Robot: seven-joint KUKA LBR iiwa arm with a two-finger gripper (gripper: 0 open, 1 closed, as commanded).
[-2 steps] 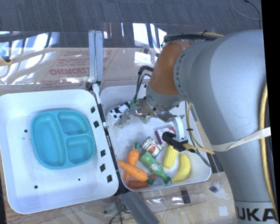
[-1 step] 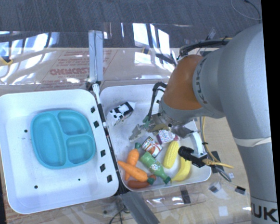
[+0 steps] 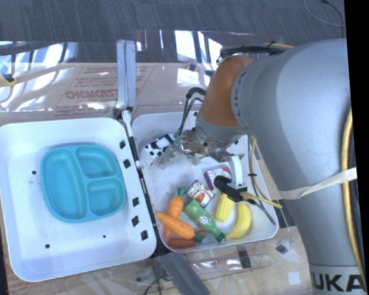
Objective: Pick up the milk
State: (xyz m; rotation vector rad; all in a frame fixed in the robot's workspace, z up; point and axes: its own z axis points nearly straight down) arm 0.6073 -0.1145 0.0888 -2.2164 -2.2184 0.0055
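Note:
The milk [image 3: 157, 149], a small carton with black and white cow patches, lies near the back left corner of the right bin [image 3: 151, 197]. My gripper [image 3: 185, 143] hangs low just to the right of the carton, under the grey wrist and its orange band [image 3: 226, 96]. The carton's right end meets the gripper's tip, and I cannot tell whether it is touched or held.
The front of the right bin holds two carrots [image 3: 175, 218], a green bottle [image 3: 204, 220], a banana [image 3: 242, 221], a yellow corn cob [image 3: 223, 207], a small can [image 3: 199, 192] and a red and white box [image 3: 217, 174]. A blue divided tray [image 3: 83, 181] lies in the left bin [image 3: 21, 252].

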